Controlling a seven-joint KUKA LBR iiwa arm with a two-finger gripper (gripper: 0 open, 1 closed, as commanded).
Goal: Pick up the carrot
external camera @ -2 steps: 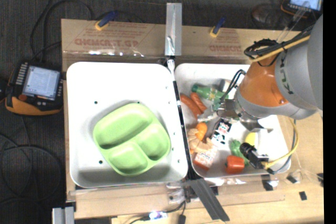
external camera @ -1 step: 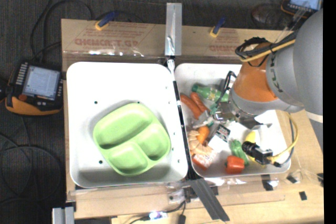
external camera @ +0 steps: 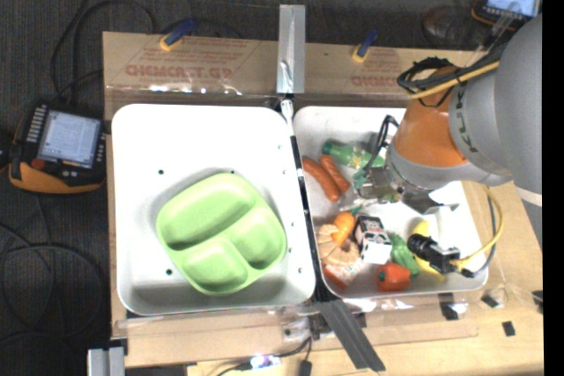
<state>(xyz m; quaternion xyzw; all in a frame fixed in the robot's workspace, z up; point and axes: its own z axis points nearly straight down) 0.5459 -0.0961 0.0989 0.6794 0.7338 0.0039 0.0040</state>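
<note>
2 white bins are set side by side. A green divided tray [external camera: 222, 231] is seen in the left bin [external camera: 141, 136]. The carrot [external camera: 326, 176] lies in the right bin [external camera: 467, 229] near its left wall — beside it a green item, below it mixed toy food. The gripper [external camera: 374, 180] is lowered just right of the carrot; jaw state cannot be told.
</note>
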